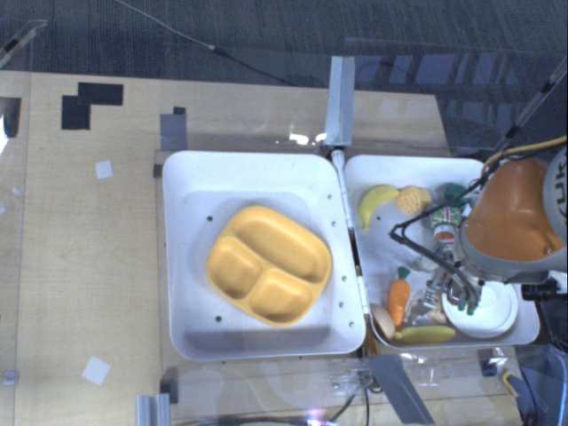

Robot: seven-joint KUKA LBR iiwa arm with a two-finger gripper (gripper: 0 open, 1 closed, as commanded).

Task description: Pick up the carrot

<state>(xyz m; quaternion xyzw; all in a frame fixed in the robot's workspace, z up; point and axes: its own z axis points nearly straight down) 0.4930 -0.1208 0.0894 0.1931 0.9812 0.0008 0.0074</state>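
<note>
The left bin holds a yellow tray with 3 compartments, lying tilted near its middle. In the right bin a yellow banana lies near the far left corner, with a small corn-like piece just beside it. A can with a red and green label stands near the arm; its writing is too small to read. The carrot, orange with a green top, lies near the front left of this bin, above a long yellow piece. The gripper hangs just right of the carrot, beside a white plate. I cannot tell if it is open or clenched.
</note>
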